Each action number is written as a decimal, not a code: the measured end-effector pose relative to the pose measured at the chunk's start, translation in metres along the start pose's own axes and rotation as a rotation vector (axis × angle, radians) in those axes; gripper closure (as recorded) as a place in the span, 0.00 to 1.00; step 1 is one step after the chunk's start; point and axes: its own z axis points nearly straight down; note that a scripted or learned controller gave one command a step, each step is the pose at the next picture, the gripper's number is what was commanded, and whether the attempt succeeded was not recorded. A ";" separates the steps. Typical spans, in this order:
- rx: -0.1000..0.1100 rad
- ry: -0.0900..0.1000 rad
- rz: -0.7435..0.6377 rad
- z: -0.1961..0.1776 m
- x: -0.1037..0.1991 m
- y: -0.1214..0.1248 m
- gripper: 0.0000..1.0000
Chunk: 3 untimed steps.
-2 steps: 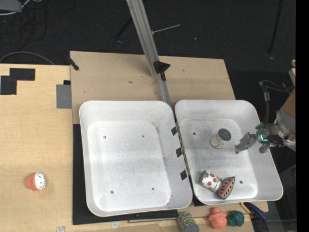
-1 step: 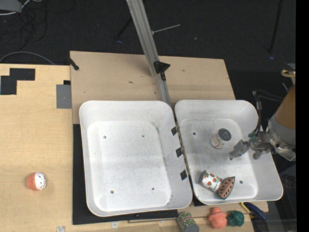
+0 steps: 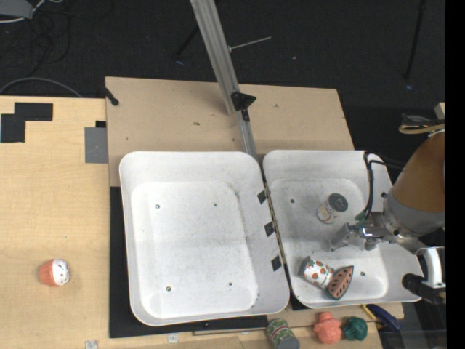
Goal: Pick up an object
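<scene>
The hand (image 3: 347, 237) hangs low in the right bin (image 3: 305, 167). I cannot tell if it holds anything. A little round jar (image 3: 333, 206) sits just beside the hand, a bit farther back. A spotted cup (image 3: 317, 270) and a brown shell (image 3: 340, 281) lie touching, near the hand, toward the front.

You get even, bright overhead light on the two shallow white plastic bins (image 3: 190, 167), with soft shadows just left of the grey two-finger gripper (image 3: 341, 240). Beyond it the floor goes dark; detail is slightly soft.
</scene>
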 end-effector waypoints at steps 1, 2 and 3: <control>-0.007 -0.003 0.003 0.016 0.000 0.001 0.00; -0.007 -0.002 0.007 0.005 0.000 0.000 1.00; -0.010 -0.004 -0.001 -0.049 -0.003 0.010 1.00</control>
